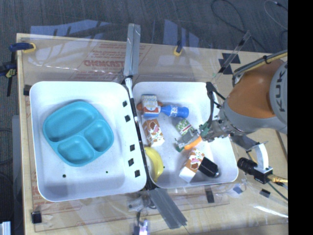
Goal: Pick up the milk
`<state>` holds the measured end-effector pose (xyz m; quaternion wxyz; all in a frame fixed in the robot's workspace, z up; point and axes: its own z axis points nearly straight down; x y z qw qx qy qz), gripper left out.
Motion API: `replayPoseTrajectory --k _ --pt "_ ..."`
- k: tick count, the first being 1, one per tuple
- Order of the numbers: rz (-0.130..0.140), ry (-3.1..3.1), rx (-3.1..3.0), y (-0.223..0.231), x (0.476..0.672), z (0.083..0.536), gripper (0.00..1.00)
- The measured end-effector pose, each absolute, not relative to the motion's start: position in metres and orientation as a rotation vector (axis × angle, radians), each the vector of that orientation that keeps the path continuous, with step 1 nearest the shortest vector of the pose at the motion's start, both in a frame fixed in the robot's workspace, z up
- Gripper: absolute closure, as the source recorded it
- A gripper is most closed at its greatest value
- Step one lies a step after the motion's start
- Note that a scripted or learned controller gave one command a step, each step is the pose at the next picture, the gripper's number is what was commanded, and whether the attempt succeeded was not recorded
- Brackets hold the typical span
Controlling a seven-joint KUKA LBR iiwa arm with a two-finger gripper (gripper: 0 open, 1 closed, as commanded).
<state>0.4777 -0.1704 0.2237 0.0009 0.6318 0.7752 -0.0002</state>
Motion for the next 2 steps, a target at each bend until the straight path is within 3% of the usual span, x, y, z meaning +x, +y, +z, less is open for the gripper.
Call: replayPoseTrajectory --k 1,2 --pt "0.017 2.371 2.028 -0.196 0.485 0.112 0.0" --pt "0.009 2.444 1.922 -0.213 0.486 0.104 0.0"
